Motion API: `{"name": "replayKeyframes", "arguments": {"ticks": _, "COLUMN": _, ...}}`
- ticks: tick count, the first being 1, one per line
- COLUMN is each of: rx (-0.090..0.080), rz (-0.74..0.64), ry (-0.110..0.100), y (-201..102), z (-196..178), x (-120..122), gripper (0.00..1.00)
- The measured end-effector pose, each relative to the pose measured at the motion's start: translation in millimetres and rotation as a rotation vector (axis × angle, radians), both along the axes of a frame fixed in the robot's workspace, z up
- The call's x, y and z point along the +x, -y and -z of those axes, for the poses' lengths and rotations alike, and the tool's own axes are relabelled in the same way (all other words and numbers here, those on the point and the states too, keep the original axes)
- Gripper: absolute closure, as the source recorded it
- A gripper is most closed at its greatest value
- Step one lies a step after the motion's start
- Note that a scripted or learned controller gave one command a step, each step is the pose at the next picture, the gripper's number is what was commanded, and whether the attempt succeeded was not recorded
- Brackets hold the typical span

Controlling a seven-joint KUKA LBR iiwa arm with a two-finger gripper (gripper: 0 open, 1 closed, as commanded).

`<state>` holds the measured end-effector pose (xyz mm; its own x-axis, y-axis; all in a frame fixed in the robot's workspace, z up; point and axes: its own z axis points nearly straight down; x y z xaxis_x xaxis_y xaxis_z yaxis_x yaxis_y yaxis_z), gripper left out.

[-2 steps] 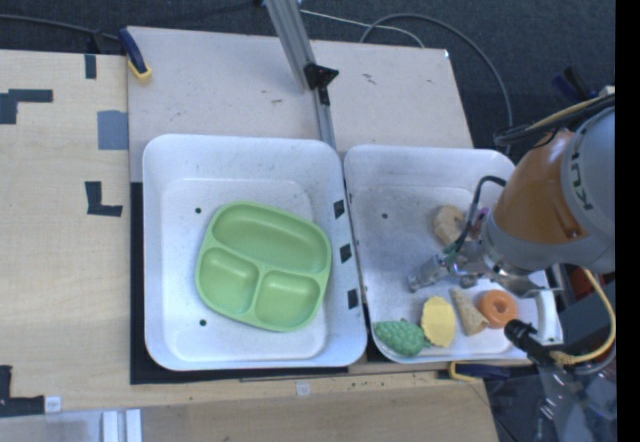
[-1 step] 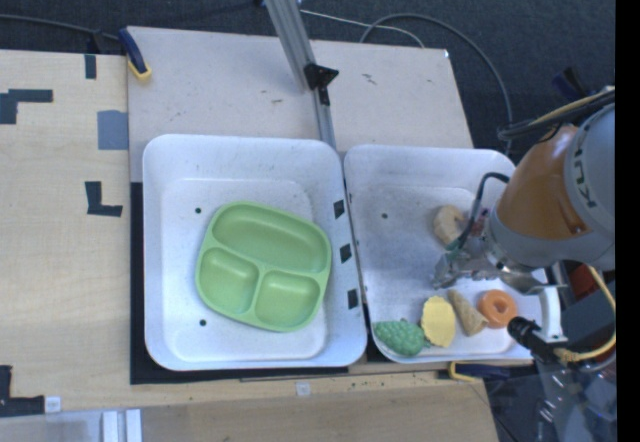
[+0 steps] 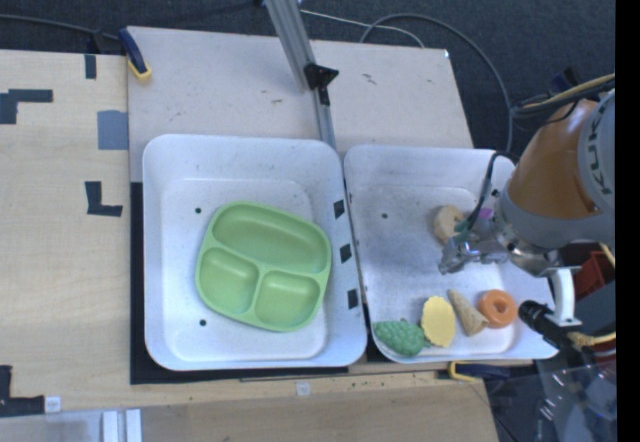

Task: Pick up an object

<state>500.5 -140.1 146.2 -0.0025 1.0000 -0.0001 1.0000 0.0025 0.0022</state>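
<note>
One gripper (image 3: 458,255) hangs low inside the right bin (image 3: 400,190), and from where I stand I cannot tell how it is set, since the metal tip is small and partly hidden under the wrist. Just beside the gripper, toward the bin's back wall, lies a tan lump (image 3: 446,222), close enough that it may be touching, though I cannot be sure. Along the bin's front wall sits a row of toy food: an orange ring (image 3: 497,308) nearest the arm, a tan cone (image 3: 465,312) leaning next to it, a yellow piece (image 3: 437,320) beside that, and a green bumpy piece (image 3: 400,336) in the front corner. Away from the arm, touching the right bin's side, the left bin (image 3: 170,230) holds a light green divided plate (image 3: 264,266) with three compartments, lying flat on the bin floor. Both bins rest on the pale wooden surface (image 3: 60,180).
</note>
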Motion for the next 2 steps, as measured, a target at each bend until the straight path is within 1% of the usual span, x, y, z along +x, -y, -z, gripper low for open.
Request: {"name": "replayKeyframes", "arguments": {"ticks": 2, "rx": -0.001, "rz": 0.0, "ry": 0.001, "y": -13.2, "z": -92.3, "x": -3.1, "gripper": 1.0}}
